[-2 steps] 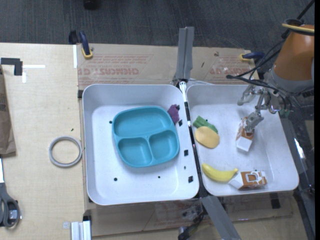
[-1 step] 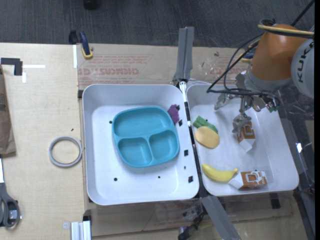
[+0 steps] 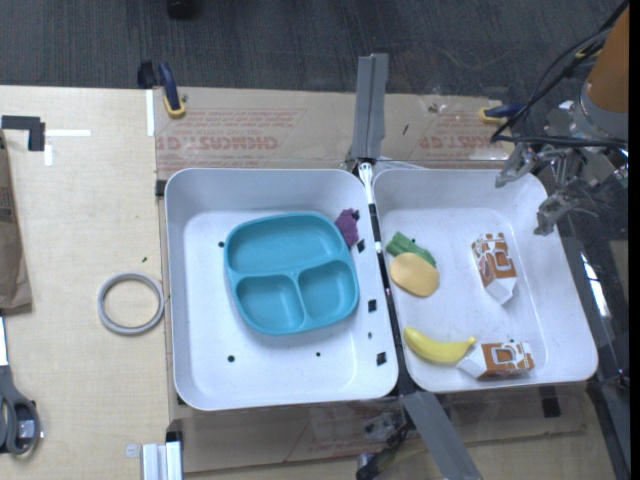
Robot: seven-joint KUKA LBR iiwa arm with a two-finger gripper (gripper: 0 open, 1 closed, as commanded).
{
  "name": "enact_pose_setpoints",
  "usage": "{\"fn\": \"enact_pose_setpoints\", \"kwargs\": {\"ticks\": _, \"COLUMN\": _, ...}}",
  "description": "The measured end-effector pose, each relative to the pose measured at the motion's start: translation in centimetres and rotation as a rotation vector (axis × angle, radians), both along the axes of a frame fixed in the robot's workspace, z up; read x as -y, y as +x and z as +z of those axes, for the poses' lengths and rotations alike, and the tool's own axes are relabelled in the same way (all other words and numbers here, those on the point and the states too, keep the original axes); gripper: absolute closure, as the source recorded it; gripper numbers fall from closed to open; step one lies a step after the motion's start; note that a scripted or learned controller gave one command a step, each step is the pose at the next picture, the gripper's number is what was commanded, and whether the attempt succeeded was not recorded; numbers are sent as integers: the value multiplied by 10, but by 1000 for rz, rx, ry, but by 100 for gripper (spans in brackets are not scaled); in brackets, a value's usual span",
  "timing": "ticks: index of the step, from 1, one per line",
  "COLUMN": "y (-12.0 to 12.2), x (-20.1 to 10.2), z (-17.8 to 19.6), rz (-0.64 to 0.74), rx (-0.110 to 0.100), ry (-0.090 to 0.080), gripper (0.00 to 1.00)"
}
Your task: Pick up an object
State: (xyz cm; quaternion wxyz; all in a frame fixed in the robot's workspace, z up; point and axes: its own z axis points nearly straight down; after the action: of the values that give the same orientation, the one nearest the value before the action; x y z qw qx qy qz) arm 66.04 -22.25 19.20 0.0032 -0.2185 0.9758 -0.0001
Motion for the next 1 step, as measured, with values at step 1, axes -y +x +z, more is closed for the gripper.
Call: {"fn": "enact_pose_setpoints", "kwargs": {"ticks": 1, "y": -27, "x": -1, "z": 51, "rz": -73, "rx": -1, "ry": 1, "gripper": 0}}
